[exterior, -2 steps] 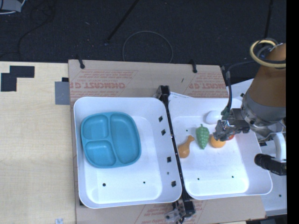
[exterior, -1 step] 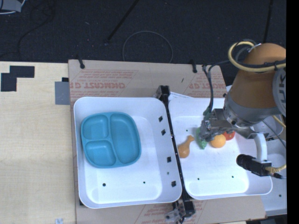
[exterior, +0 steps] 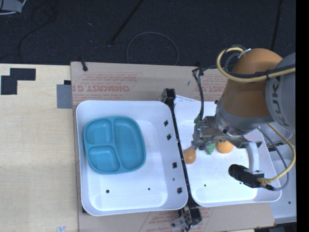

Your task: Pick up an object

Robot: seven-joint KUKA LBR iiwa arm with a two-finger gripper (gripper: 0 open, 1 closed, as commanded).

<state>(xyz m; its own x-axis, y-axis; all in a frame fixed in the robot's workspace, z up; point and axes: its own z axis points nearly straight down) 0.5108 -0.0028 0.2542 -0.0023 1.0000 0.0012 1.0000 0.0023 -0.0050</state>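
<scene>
Mirrored red lettering on the cardboard [exterior: 120, 83] is unreadable. The gripper [exterior: 205, 141] hangs in the right bin [exterior: 231, 197] beside a green item [exterior: 210, 149] and two orange balls [exterior: 189, 155]; its grip state is unclear. The left bin [exterior: 125, 197] holds a blue plate [exterior: 114, 144].

Grey arm [exterior: 285, 95] enters from 3 o'clock, orange band [exterior: 251, 86] above the wrist, gripper [exterior: 205, 141] pointing down toward 8 o'clock, fingers hidden.

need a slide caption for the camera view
KUKA arm's hand low in the right bin among two orange objects and a green one; blue divided plate in the left bin.
</scene>
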